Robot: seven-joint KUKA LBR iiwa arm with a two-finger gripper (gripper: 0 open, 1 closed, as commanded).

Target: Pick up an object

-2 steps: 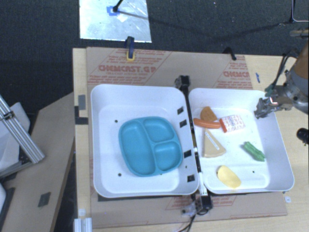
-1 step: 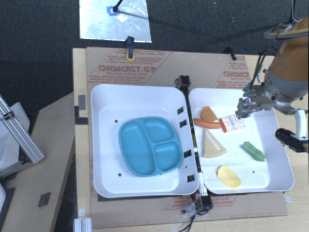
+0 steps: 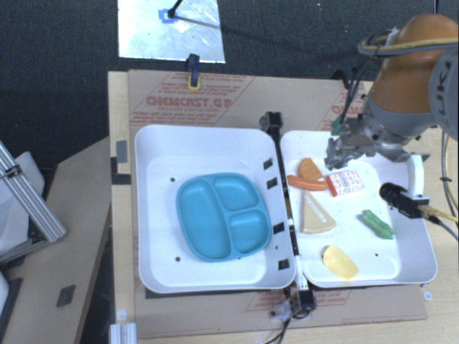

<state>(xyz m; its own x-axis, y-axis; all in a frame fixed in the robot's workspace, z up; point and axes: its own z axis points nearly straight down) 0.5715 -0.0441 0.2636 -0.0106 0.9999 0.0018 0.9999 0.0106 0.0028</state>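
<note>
In the right bin (image 3: 412,264) lie several small objects: an orange chip-like piece (image 3: 310,169), an orange-red sausage (image 3: 307,183), a red and white packet (image 3: 346,182), a pale wedge (image 3: 316,216), a green piece (image 3: 377,223) and a yellow lemon shape (image 3: 339,261). My gripper (image 3: 337,155) hangs over the bin's far part, just above the packet and to the right of the orange chip. Nothing shows between its fingers.
The left bin (image 3: 158,264) holds a blue divided plate (image 3: 223,216). A black clamp (image 3: 272,123) sits on the divider between the bins. A black and yellow fitting (image 3: 403,200) juts in at the right bin's right rim. A shiny sheet (image 3: 170,20) lies beyond the bench.
</note>
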